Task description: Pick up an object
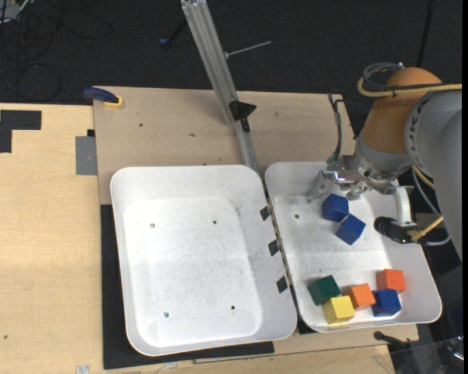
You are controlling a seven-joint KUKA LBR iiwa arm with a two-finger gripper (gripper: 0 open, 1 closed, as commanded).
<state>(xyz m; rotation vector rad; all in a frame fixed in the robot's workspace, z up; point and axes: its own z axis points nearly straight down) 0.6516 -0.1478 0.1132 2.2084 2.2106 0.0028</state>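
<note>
My gripper (338,187) hangs over the back of the right bin (296,179), its fingers spread open with nothing between them. A blue cube (335,207) lies just in front of the fingertips, and a second blue cube (350,229) sits beside it, slightly nearer. At the bin's front there is a cluster: a green cube (323,288), a yellow cube (339,308), an orange cube (362,295), a red-orange cube (390,280) and a third blue cube (387,302).
The left bin (132,189) stands next to the right one, with black clips (274,246) along their shared rim. A slanted aluminium rail (218,76) rises behind the bins. The arm's orange band (390,123) looms over the right bin's back right corner.
</note>
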